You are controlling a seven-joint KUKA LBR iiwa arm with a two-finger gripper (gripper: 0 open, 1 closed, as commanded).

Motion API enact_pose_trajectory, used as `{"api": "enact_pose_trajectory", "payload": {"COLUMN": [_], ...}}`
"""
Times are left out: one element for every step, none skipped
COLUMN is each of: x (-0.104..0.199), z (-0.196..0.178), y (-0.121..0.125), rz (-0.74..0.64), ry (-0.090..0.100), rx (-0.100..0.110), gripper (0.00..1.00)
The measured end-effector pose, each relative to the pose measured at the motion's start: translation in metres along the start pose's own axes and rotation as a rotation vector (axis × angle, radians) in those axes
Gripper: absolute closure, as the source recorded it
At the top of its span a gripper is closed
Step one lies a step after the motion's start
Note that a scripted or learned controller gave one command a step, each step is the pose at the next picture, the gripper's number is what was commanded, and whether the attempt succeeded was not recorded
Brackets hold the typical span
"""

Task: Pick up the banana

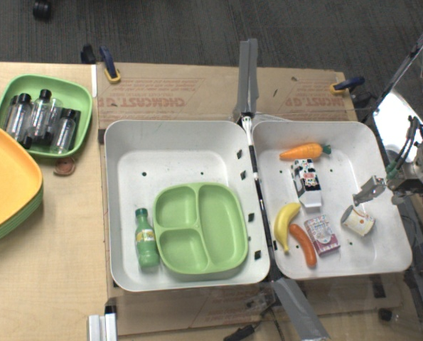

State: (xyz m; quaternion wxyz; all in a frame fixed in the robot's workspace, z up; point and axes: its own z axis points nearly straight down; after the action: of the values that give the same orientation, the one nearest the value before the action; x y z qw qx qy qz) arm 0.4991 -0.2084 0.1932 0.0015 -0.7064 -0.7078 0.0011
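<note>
The yellow banana [285, 224] lies in the right bin [353, 135], close to its left wall, curving from near the bin's middle towards the front. An orange-red sausage [303, 244] lies against its right side. My gripper [369, 190] hangs low over the right side of the same bin, well to the right of the banana and just above a small white cup-like object [358, 222]. Nothing shows in its grasp.
The right bin also holds a carrot [301, 151], a white and black box [307, 182] and a pink packet [321, 234]. In the left bin [126, 148] sit a green divided plate [197, 227] and a green bottle [146, 239]. A green tray of bottles [44, 116] and orange plates [5, 183] stand at far left.
</note>
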Motion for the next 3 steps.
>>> {"api": "enact_pose_trajectory", "payload": {"x": [0.000, 0.006, -0.014], "z": [-0.008, -0.059, -0.074], "y": [0.000, 0.005, 0.021], "rz": [0.000, -0.176, -0.317], "ry": [0.000, -0.003, -0.003], "rx": [0.001, -0.004, -0.004], "gripper": [1.00, 1.00, 1.00]}}
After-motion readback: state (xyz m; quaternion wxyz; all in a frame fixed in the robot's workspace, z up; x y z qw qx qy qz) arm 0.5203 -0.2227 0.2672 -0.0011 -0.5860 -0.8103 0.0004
